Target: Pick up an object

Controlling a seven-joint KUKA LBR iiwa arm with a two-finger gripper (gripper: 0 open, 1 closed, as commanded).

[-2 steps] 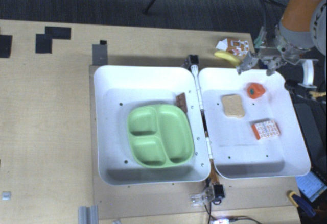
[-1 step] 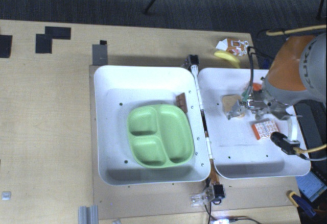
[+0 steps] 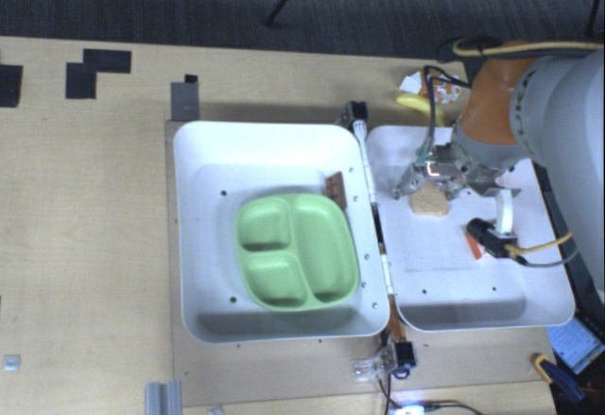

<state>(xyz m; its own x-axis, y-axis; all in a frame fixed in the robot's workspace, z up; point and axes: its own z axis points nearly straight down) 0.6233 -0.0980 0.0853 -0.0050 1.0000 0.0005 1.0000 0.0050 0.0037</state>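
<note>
2 shallow white bins sit side by side on a pale wooden bench (image 3: 85, 243). The left bin (image 3: 192, 243) holds a light green plate (image 3: 298, 250) with 3 compartments: 2 smaller ones on its left side and 1 long one on its right. The plate lies flat near the middle of the bin floor, a little toward the right wall. A small brown piece (image 3: 335, 187) lies just beyond the plate's far right corner, close to the wall that this bin shares with its neighbour.

The right bin (image 3: 444, 285) holds a small tan lump (image 3: 430, 204), rounded and flattish, in the far half of the floor, left of the bin's middle. The rest of that floor toward the near edge is bare white.

The grey arm (image 3: 558, 111) comes in from the right, its orange band (image 3: 492, 101) above the far right corner of the right bin. The gripper (image 3: 431, 173) hangs low over the far part of this bin, right at the far edge of the tan lump. From this slant I cannot tell whether it touches the lump, and I cannot tell whether the gripper is released or clenched.

Beyond the far rim of the right bin, a yellow thing (image 3: 412, 103) lies on the bench beside a scrap of white. A few black patches (image 3: 97, 71) mark the bench at far left.
</note>
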